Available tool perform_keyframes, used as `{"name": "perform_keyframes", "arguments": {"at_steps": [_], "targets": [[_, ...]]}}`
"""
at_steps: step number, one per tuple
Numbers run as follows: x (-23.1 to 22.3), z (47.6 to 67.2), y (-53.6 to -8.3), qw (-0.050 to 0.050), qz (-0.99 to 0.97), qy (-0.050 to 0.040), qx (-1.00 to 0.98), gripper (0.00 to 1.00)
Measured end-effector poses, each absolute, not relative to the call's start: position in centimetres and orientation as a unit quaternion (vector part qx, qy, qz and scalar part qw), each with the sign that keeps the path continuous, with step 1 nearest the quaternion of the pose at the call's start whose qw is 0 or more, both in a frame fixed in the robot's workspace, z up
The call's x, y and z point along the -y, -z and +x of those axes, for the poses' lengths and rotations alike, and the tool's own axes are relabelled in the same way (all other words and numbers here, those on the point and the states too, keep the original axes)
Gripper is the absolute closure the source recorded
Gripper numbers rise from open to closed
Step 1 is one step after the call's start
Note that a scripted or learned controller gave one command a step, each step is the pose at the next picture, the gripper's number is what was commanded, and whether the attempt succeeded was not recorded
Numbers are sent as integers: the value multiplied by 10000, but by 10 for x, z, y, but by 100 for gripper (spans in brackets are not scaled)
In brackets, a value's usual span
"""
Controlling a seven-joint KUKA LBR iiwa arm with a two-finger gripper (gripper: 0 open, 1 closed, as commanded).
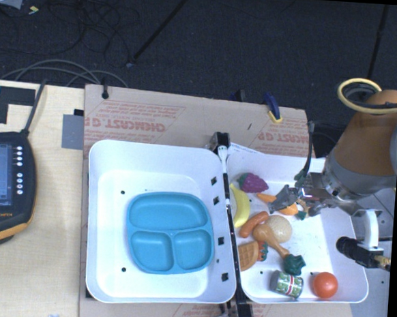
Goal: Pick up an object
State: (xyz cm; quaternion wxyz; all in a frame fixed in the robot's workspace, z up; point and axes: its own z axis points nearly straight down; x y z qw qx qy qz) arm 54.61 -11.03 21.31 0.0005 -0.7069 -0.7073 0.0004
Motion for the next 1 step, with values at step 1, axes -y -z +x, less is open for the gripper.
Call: {"name": "perform_keyframes", "arguments": {"at_steps": [1], "targets": [[149, 507, -82, 23, -7086, -18, 7056, 0]]}}
